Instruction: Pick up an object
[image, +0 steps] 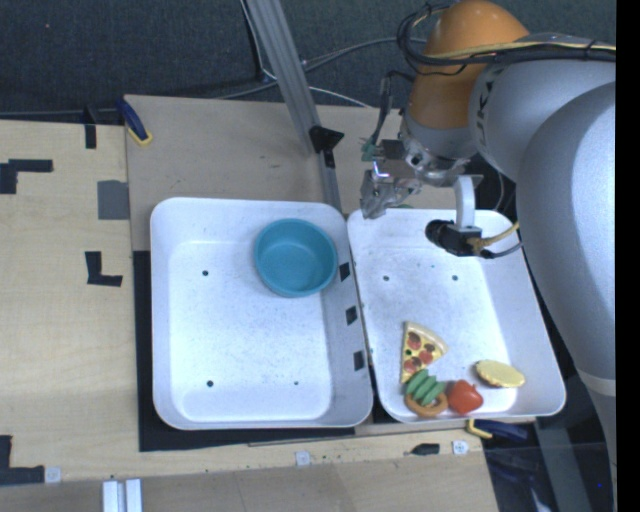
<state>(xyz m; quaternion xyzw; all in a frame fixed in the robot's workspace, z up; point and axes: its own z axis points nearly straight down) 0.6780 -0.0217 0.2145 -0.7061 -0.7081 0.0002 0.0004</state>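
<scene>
- Camera view: we see the arm (560, 130) reach in from 3 o'clock, the gripper (375, 200) over the right bin (455, 300) at its 11 o'clock corner; whether it is spread or pressed together, we cannot tell.
- We count one blue bowl (295, 257) at the left bin's (200, 340) 1 o'clock, one pizza slice (420, 349), one tomato (464, 397), one green vegetable (424, 388) and one yellow piece (499, 375) at the right bin's 5 o'clock.

A teal-blue bowl (294, 257) sits in a white bin (190, 330); the pizza slice (420, 350) is yellow with red dots.

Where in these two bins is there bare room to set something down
Left bin: everything in front of and left of the blue bowl is bare. Right bin: the middle, between the gripper at its far corner and the toy food, is free. Its near end is crowded: pizza slice, green vegetable, red piece, yellow piece.
</scene>
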